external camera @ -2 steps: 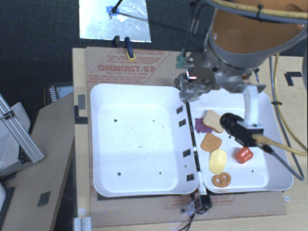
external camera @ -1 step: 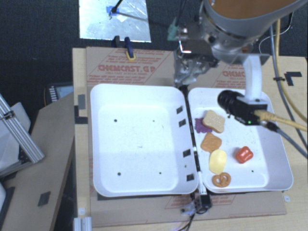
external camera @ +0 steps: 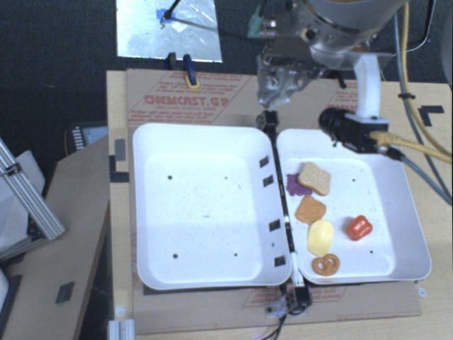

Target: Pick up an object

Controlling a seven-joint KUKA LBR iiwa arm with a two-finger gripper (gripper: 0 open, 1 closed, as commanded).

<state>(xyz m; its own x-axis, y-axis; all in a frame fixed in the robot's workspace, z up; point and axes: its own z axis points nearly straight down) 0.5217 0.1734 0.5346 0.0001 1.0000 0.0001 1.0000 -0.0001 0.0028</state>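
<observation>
- Claw (external camera: 272, 99): I see it hanging over the back edge of the bench, above the far end of the strip where the two bins meet. It is well apart from every item. I cannot tell whether it is apart or together.
- Bins: two, white and shallow, side by side, the left bin (external camera: 205, 211) and the right bin (external camera: 386, 190). Both sit on one cardboard sheet (external camera: 184, 99) with red print.
- Items: I count six, all in the right bin, one of each kind.
- Bread slice (external camera: 316, 178): one, at the far end of the group and the item closest to the claw.
- Purple piece (external camera: 292, 185): one, partly under the left edge of the bread slice, close to the bin's left wall.
- Orange piece (external camera: 310, 209): one, just in front of the bread slice.
- Yellow piece (external camera: 320, 237): one, just in front of the orange piece.
- Pretzel (external camera: 325, 264): one, just in front of the yellow piece, nearest the front rim.
- Red pepper (external camera: 359, 227): one, to the right of the yellow piece, apart from the other five.
</observation>
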